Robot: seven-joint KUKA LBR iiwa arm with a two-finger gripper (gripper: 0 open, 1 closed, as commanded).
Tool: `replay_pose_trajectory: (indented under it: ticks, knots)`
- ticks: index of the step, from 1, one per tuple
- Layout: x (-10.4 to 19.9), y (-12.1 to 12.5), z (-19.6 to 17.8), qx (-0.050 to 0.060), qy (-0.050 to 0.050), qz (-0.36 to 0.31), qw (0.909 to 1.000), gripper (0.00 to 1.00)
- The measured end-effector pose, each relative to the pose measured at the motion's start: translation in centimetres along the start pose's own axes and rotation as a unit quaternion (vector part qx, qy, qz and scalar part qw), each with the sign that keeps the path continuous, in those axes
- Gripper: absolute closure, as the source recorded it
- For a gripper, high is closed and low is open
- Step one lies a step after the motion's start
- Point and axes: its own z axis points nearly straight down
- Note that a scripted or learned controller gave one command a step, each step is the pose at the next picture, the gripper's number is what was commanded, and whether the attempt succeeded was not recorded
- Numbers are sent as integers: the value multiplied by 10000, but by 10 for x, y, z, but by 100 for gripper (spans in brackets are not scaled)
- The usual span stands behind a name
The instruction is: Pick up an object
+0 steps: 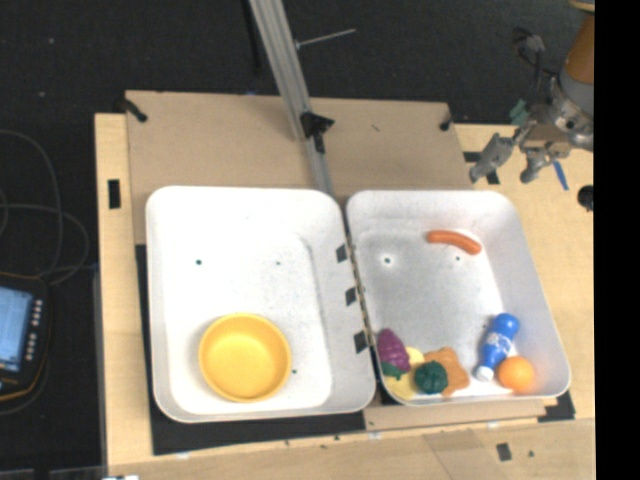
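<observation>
Camera view had the pincer [522,158] apparently spread and empty over the counter [400,123] beyond the right bin [520,228], pre-approach, needing descent toward the sausage [453,239] lying there.

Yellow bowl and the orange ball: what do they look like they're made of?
Yellow bowl: probably moulded plastic, smooth and slightly glossy, with even colour and a soft sheen on the rim. Orange ball: likely plastic or rubber, uniform colour; too small to tell its finish.
</observation>
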Motion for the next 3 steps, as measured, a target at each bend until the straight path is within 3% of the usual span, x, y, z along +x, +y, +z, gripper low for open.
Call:
replay_pose_trajectory:
  ticks: [1,3]
  knots:
    - [0,0,0,3,0,-7,10000,0]
    - [0,-2,105,16,4,-2,10000,0]
